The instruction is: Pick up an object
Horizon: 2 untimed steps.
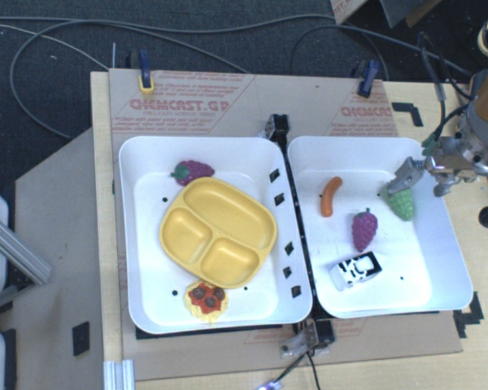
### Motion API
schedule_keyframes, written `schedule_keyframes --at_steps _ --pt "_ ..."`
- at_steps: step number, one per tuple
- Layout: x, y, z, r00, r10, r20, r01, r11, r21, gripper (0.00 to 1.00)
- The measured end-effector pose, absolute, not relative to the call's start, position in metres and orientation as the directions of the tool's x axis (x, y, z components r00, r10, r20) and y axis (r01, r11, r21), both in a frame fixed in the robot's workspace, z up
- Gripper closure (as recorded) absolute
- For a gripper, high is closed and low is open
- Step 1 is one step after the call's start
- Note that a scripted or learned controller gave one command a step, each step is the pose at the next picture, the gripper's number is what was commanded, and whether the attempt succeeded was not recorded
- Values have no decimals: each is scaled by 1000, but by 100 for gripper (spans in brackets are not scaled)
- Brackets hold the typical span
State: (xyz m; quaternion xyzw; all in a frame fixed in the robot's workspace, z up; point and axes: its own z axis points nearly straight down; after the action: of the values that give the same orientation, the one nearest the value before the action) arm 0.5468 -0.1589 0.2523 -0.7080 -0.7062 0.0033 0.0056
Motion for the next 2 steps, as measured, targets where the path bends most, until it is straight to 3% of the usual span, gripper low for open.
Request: schedule_keyframes --at_steps 1,2 --pt "549 -159 258 0 1000 1 1000 0 -1 0" --pt "547 -157 195 0 1000 3 1000 0 -8 0"
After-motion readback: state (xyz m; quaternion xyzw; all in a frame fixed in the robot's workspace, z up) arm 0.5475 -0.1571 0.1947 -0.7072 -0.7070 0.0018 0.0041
